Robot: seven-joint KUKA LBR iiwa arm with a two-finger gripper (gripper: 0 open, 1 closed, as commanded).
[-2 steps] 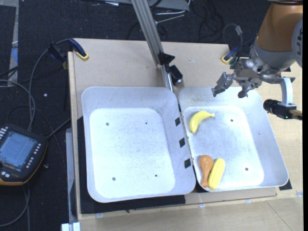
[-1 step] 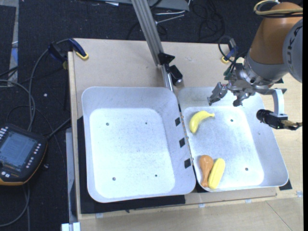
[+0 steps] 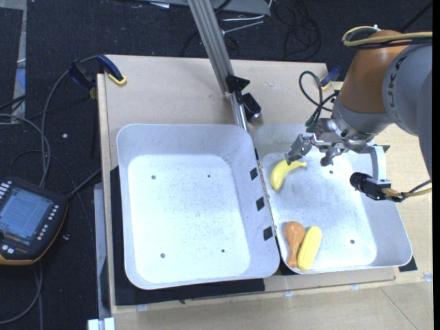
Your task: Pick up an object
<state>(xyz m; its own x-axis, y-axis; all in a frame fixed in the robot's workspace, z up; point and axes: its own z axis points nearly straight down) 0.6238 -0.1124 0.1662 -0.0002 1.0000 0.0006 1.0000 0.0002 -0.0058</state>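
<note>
A small yellow banana point(image 3: 280, 173) lies near the left wall of the right bin point(image 3: 357, 205), its dark-tipped stem pointing right. My gripper point(image 3: 313, 154) hangs just above and to the right of it, open, nothing between its fingers; the left finger point(image 3: 300, 147) is close over the banana's stem. At the bin's front left an orange pear-shaped piece point(image 3: 293, 238) lies against a yellow oblong piece point(image 3: 309, 246).
The left bin point(image 3: 185, 205) stands beside the right one, their rims meeting in the middle. A slanted metal pole point(image 3: 214, 40) with a clamp rises behind the bins. A black fitting point(image 3: 368, 183) of the arm hangs over the right bin.
</note>
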